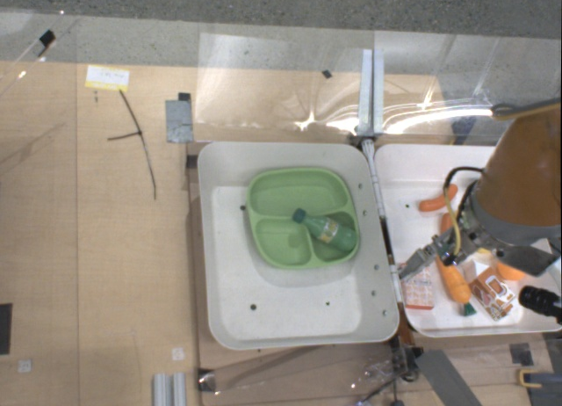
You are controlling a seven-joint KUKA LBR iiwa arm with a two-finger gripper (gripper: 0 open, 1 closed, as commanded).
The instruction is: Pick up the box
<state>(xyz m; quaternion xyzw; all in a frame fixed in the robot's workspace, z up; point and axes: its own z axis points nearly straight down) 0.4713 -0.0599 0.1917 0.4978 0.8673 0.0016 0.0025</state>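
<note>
The small orange-brown and white cardboard box (493, 295) lies at about 5 o'clock in the right shallow white bin (406, 177). It is just beside a stubby orange plastic carrot (455, 282) on its 9 o'clock side. The claw (436, 253) hangs low at about 10 o'clock from the box, nearer the carrot and a flat white packet with red print (419, 291) than the box itself. Whether it is apart or together cannot be told at this size.

The main risk is a grab on the wrong thing. A straight descent from here would likely meet the carrot or the packet, and the packet could be mistaken for the box. Because the box is crowded, the claw might also nudge the carrot into it, skew it, or close on two things at once. The box sits near the bin's 5 o'clock wall, which leaves little room on that side.

The grey and orange arm (527, 176) covers much of the bin from 1 to 4 o'clock, so anything beneath it is hidden. The box's far end runs under the arm's shadow and its print is unreadable. A second orange piece (434, 204) at 11 o'clock of the claw is too small to identify.

The left white bin (230, 294), holding a green divided plastic plate (299, 189) and a green plastic bottle (330, 230) lying on it, is well clear of the work.
</note>
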